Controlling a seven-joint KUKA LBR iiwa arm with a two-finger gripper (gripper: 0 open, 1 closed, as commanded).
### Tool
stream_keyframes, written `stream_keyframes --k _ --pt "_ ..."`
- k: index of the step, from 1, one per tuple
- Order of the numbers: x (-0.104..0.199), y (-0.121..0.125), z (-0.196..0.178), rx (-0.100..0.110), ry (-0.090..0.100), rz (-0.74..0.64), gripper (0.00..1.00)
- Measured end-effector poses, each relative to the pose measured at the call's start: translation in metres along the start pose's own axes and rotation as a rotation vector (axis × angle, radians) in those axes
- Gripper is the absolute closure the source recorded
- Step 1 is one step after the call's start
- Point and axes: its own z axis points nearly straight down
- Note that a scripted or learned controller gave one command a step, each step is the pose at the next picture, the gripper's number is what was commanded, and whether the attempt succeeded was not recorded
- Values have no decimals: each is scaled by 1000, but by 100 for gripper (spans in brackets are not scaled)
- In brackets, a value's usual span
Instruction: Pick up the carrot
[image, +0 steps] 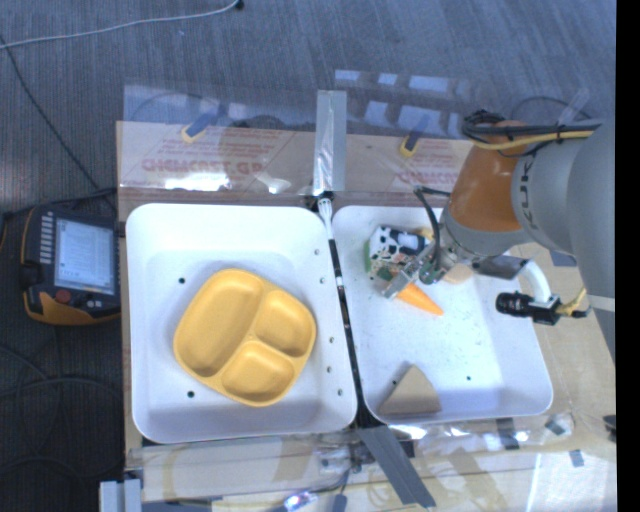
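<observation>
We see two shallow white bins side by side on the bench. The left bin (150, 330) holds a yellow divided plate (247, 335) with three compartments, lying near its middle. In the right bin (520, 390) the carrot (421, 298) lies on the floor toward the far left part, its orange tip pointing right and toward us, its green top at the far-left end. Just beyond it sits a small black-and-white toy (395, 243) with green bits beside it, touching or nearly touching the carrot's leafy end. A tan, triangular piece (408, 392) lies at the near edge of the same bin.

The arm (560, 200) comes in from the right, its orange band above the far side of the right bin. The gripper (432, 268) is low over the carrot's top end, right beside the toy, but we cannot tell how it stands or whether the carrot is between its parts. A handheld pendant (70, 265) with a lit screen rests on the floor left of the bins.
</observation>
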Motion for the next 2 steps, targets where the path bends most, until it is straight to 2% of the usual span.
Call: stream_keyframes --k 1,2 --pt "-1 45 -151 9 14 -191 100" --pt "24 45 -111 11 18 -48 100"
